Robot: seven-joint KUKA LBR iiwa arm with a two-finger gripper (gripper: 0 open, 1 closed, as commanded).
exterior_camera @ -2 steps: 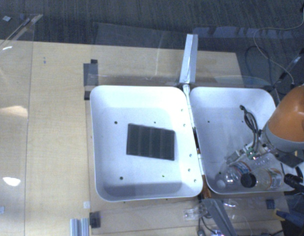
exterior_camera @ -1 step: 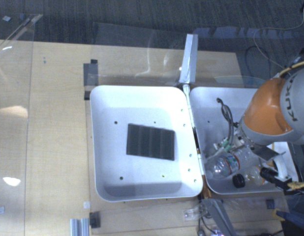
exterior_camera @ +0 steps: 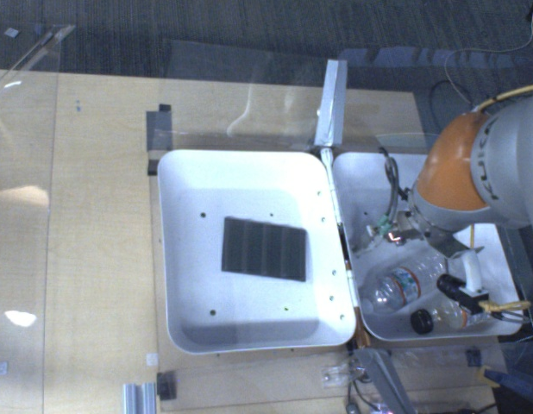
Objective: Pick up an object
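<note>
The hand point(exterior_camera: 389, 229) hangs over the right bin point(exterior_camera: 363, 178), close to its left wall; whether it is released or clenched I cannot tell. The likeliest thing to take, a clear plastic bottle point(exterior_camera: 396, 288), lies on its side just nearer the camera than the hand, its long axis roughly across the bin, so the move probably calls for coming forward and down

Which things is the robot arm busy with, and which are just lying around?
Part of the job:
- the gripper, hanging over the right bin
- the clear plastic bottle and the black cap beside it, both lying in that bin close to the gripper

Probably just lying about:
- the dark ribbed mat, flat and alone in the left bin, away from the gripper
</note>
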